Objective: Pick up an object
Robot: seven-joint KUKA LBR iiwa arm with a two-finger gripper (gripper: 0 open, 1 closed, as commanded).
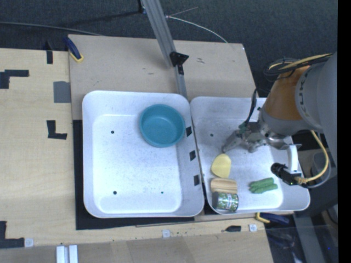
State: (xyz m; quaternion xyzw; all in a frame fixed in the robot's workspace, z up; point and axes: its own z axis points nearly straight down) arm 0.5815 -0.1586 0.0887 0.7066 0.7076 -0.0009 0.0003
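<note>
Even, fairly bright overhead light whitens both bins (131, 201) with faint shadows, while the whole picture stays soft and grainy.

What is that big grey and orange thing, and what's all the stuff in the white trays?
That is a robot arm. A camera above the bench looks down on it. At its end is a gripper, a metal pincer for picking things up. It hangs over the right bin and holds nothing. In that bin lie a yellow piece, a wooden block, a can and a green pod. The left bin has a blue bowl.
</note>
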